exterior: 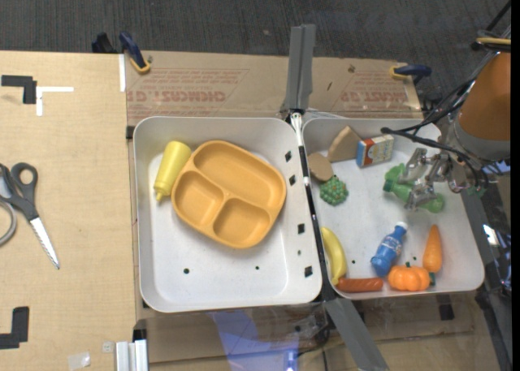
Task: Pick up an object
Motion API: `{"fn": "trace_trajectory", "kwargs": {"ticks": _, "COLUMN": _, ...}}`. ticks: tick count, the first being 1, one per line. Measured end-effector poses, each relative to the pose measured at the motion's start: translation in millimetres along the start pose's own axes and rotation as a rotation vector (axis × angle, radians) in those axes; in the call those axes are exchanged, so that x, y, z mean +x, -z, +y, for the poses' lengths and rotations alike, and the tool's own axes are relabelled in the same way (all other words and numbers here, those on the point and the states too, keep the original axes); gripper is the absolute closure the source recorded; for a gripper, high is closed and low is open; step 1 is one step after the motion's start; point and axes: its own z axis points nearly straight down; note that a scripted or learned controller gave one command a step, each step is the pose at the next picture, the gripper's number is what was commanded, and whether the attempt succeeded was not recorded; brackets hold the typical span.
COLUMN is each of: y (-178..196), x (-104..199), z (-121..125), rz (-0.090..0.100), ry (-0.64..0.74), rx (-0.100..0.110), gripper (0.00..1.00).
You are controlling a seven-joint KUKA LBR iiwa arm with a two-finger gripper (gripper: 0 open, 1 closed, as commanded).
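My gripper (424,183) hangs low over the right side of the right bin (370,215), directly above a green toy (396,180) that sticks out on both sides of it. The grey wrist and its orange band (487,105) come in from the right edge. Also in this bin are a green broccoli piece (333,191), a small carton (375,150), a tan wedge (343,144), a blue bottle (388,249), a carrot (433,248), an orange pumpkin (408,278), a red sausage (359,284) and a banana (333,254).
The left bin (162,272) holds an orange divided plate (227,192) and a yellow bottle (171,168). Scissors (24,207) lie on the wooden bench at the far left. A grey bar (299,69) stands behind the divider between the bins.
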Motion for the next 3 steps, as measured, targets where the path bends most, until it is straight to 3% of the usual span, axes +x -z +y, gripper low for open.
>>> {"fn": "trace_trajectory", "kwargs": {"ticks": 1, "y": 83, "x": 15, "z": 48, "rz": 0.008, "ry": -0.014, "rx": -0.001, "gripper": 1.00}}
{"fn": "trace_trajectory", "kwargs": {"ticks": 2, "y": -12, "x": -46, "z": 70, "rz": 0.008, "ry": -0.077, "rx": -0.001, "gripper": 1.00}}
{"fn": "trace_trajectory", "kwargs": {"ticks": 3, "y": 35, "x": -50, "z": 116, "rz": 0.007, "ry": -0.367, "rx": 0.001, "gripper": 1.00}}
